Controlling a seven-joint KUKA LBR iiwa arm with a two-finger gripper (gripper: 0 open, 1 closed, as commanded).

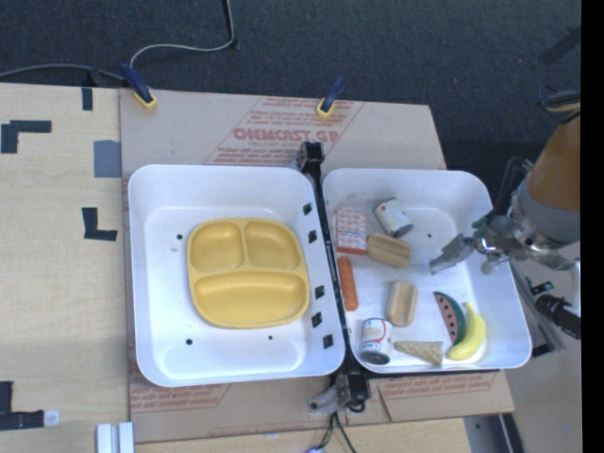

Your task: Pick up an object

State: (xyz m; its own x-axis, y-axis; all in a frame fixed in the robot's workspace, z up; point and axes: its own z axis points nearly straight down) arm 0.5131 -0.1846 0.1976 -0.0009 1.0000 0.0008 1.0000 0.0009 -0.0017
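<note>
The gripper (pixel 462 251) hovers over the right bin (pixel 472 189), near its 3 o'clock wall; whether it is spread or pressed together cannot be told. Nothing sits between its tips. The watermelon slice (pixel 451 316) and banana (pixel 471 335) lie near it at 6 o'clock. The bread (pixel 389 250) lies at 9 o'clock.

The arm (pixel 552 192) is a thick rounded tube, grey with 1 orange band above the wrist. At its end sits a cluster of silvery metal parts, the gripper (pixel 464 250), with 2 dark grey fingers (pixel 445 260). Black cables loop beside the wrist.
</note>
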